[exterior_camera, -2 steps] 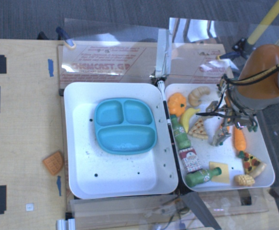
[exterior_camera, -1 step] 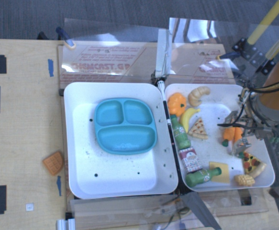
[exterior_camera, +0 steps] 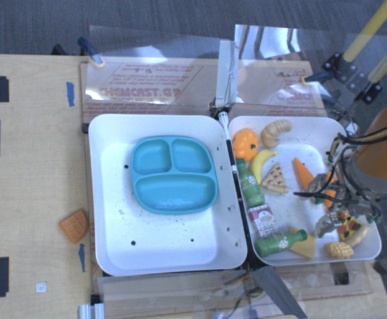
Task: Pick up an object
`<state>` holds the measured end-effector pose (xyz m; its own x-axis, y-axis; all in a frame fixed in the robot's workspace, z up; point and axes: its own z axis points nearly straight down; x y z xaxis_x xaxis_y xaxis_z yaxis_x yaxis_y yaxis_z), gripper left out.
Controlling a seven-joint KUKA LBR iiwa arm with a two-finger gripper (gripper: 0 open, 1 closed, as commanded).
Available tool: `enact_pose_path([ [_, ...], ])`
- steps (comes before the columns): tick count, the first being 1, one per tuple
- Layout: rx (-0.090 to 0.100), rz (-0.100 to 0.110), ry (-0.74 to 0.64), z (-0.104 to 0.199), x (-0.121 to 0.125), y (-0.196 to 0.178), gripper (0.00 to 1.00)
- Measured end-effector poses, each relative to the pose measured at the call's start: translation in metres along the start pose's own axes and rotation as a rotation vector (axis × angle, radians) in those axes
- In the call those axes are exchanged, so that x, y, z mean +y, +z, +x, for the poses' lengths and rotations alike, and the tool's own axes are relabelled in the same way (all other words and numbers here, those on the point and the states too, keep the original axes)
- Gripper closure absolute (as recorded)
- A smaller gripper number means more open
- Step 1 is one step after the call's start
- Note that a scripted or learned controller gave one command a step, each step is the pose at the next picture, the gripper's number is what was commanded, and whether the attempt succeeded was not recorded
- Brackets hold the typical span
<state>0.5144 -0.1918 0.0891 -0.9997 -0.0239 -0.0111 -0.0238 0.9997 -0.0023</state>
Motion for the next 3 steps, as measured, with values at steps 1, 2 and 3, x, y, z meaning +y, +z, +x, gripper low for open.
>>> enact_pose_path([
  [1, -0.003, 0.000, 0.049, -0.046, 0.020, 0.000, 0.00],
  [2, -0.017, 0.004, 0.047, -0.050, 0.020, -0.014, 1.00],
  [3, -0.015, 0.003, 0.047, -0.049, 0.021, -0.013, 0.00],
])
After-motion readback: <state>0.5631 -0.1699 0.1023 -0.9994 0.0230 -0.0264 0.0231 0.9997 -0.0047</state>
